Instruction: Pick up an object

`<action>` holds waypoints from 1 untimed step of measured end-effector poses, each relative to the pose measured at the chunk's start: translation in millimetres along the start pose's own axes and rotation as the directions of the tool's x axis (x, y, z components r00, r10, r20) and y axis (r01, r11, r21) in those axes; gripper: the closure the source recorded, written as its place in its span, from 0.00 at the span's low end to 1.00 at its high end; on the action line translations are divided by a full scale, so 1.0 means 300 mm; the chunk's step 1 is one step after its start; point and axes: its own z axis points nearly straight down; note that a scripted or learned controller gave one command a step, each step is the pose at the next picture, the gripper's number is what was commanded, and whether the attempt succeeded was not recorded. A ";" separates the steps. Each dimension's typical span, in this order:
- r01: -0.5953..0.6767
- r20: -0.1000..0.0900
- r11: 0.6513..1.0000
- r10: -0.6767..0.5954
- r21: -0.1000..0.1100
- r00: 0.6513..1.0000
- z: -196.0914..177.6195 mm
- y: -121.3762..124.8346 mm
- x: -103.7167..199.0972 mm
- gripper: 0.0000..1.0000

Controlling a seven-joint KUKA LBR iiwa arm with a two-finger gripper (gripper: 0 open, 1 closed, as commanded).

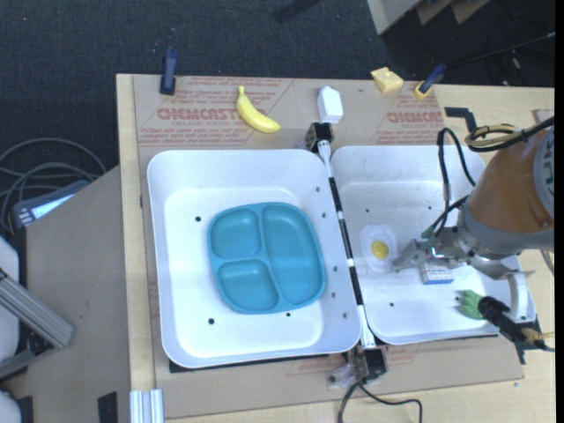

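- Camera view from above shows two shallow white bins side by side on a cardboard-covered bench, the left bin (176, 315) and the right bin (397, 324), their inner rims touching along a dark seam.
- Most of the left bin's floor is taken by a teal divided plate (264, 256), with bare white strips around it, widest along the near and left walls.
- The right bin has open floor at its far end and along its near-left corner; the arm (515, 192) comes in over its right rim and covers that side.
- The gripper (432, 256) sits low over the middle of the right bin; whether its fingers are parted or closed I cannot tell from here.
- A small clear cup with a yellow piece inside (379, 249) stands on the right bin's floor, close to the seam and just left of the gripper, apart from it.
- A small white and blue box (436, 277) lies just beneath the gripper, on its near side; contact cannot be judged.
- A green object (470, 304) lies near the bin's near-right corner, beside a black part of the arm's tooling.
- Outside the bins, on the far strip of bench, lie a banana (256, 113), a white block (330, 104) and a yellow chunk (386, 80), all well apart from the gripper.
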 end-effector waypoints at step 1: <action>0.003 -0.002 1.000 -0.003 -0.003 1.000 -0.001 0.178 0.152 0.00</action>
